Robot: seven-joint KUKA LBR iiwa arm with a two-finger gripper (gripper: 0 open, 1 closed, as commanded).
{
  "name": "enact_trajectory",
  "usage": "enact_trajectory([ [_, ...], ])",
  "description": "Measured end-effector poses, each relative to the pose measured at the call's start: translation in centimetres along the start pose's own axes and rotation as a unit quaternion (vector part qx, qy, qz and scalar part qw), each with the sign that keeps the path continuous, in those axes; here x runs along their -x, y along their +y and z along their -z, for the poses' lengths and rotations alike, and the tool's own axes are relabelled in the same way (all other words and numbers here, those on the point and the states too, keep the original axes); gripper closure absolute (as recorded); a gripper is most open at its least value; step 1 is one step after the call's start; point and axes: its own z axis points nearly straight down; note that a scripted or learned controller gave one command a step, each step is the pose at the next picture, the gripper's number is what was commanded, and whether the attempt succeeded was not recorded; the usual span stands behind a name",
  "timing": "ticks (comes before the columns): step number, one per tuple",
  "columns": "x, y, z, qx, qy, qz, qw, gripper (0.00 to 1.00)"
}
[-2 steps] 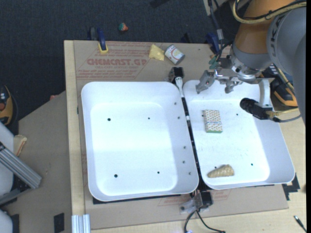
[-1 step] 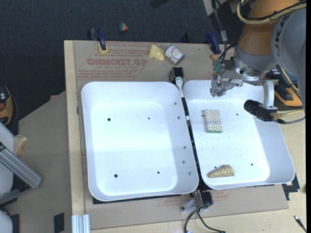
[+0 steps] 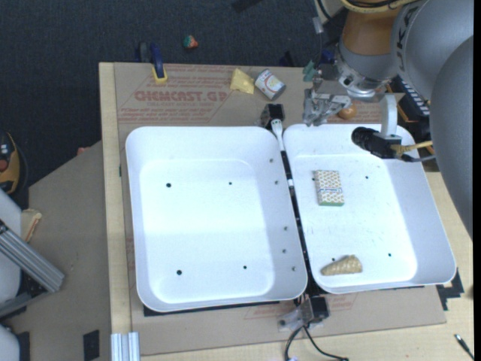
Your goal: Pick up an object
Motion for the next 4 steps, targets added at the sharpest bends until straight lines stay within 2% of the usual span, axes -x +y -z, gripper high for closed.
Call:
enact_trajectory([
  [1, -8.1, -0.3, -1.6, -0.006, 0.002, 0.002, 1.0000, 1.00],
  [2, -15.6, -0.2, -1.3, -0.002, 0.002, 0.002, 1.0000, 1.00],
  [3, -10.6, -0.1, 3.5, 0.000, 0.000, -0.004, 1.0000, 1.00],
  [4, -7.9, -0.2, 6.2, 0.000, 0.000, -0.004, 1.0000, 1.00],
])
